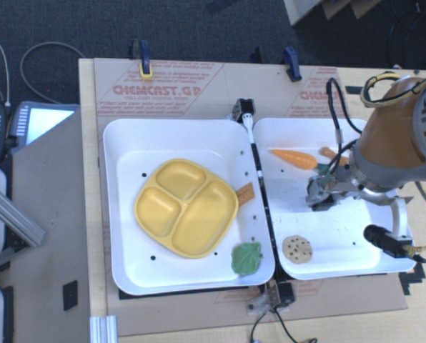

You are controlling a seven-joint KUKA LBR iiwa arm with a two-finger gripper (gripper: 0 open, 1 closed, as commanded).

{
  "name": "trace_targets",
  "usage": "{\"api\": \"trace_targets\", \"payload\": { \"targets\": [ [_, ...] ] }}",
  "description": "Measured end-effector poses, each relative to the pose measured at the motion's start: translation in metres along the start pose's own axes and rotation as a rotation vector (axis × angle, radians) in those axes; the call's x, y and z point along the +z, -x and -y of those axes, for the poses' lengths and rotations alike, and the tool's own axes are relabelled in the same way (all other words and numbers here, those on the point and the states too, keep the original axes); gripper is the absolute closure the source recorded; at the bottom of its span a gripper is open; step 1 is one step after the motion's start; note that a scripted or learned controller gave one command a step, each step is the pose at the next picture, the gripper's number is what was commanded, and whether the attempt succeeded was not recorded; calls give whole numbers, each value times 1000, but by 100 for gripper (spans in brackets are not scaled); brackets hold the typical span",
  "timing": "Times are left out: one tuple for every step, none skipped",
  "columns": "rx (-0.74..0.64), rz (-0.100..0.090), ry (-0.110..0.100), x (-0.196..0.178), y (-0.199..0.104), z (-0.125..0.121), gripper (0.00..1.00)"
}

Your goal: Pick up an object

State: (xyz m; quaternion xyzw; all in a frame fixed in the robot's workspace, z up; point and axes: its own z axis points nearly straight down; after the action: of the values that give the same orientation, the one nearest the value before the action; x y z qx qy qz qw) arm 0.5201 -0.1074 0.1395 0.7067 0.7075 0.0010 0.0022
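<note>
My gripper (320,194) hangs low over the middle of the right bin (342,259), with the grey and orange arm reaching in from the right. An orange carrot (294,158) lies just behind and left of the gripper, near the bin's far wall. A small orange-brown piece (329,152) shows beside the carrot's right end, partly hidden by the wrist. A round speckled cookie (297,249) rests near the bin's front left, apart from the gripper.
The left bin (120,191) holds a yellow divided plate (186,207), a green leaf-shaped piece (246,258) at its front right, and a small brown piece (244,193) by the plate's right rim. A dark divider (259,184) runs between the bins.
</note>
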Motion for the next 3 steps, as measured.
{"api": "trace_targets", "payload": {
  "targets": [
    [0,0,3,-64,3,-1,100],
    [0,1,4,-117,4,-3,100],
    [-3,-3,-7,-103,-51,-9,100]
  ]
}}
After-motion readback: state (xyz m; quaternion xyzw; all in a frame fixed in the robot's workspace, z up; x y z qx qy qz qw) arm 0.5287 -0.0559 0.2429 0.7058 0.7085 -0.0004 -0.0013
